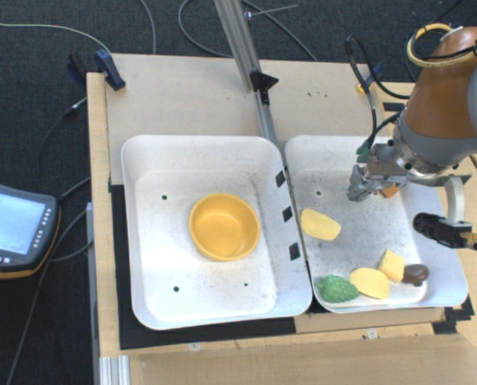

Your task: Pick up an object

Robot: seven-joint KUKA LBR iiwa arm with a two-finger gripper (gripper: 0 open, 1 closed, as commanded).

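My gripper (365,184) hangs over the far part of the right bin (334,157), reaching in from the right. A small orange thing (391,189) peeks out just right of it, mostly hidden by the gripper; I cannot tell whether it is held. A pale yellow piece (321,224) lies in the bin a little to the left and nearer than the gripper. Along the near edge lie a green lump (337,288), a yellow oval piece (369,282), a yellow block (393,265) and a small brown object (415,274).
The left bin (154,175) holds a yellow bowl (224,226) near its middle. A metal pole (240,38) slants down to the gap between the bins. A black fitting (442,228) sticks out by the right bin's right rim. A teach pendant (14,231) lies far left.
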